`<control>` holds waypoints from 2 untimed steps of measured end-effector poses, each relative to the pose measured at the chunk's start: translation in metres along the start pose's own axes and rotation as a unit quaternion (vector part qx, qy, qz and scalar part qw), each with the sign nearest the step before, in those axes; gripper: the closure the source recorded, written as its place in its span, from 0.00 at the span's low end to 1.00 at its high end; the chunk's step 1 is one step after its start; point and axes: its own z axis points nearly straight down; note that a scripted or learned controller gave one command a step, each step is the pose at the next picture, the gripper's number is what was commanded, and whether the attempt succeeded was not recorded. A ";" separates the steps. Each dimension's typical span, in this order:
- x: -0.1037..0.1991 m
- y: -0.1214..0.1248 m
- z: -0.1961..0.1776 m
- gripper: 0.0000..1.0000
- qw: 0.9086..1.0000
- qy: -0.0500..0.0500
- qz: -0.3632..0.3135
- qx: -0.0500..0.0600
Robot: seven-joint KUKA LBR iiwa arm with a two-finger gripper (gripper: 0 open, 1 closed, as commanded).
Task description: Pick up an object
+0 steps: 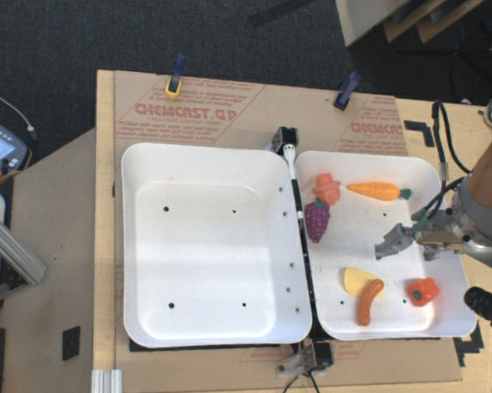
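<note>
The right bin (347, 166) holds several toy foods. An orange carrot (374, 190) lies near its far side, with a pink-orange piece (326, 189) to its left. A purple grape bunch (317, 220) rests by the divider. A yellow wedge (356, 280) and an orange sausage (368, 299) sit near the front, and a red tomato (422, 291) lies at the front right. My gripper (390, 243) reaches in from the right and hovers over bare bin floor between the carrot and the yellow wedge, with nothing seen in it.
The left bin (143, 252) lies beside the right one on a cardboard sheet (235, 108). A blue-yellow clamp (176, 78) and a blue clamp (347, 90) sit on the board's far edge. Black cables (442, 137) run at the right.
</note>
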 end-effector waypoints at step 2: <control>0.028 0.025 0.143 0.00 1.000 -0.001 -0.001 -0.002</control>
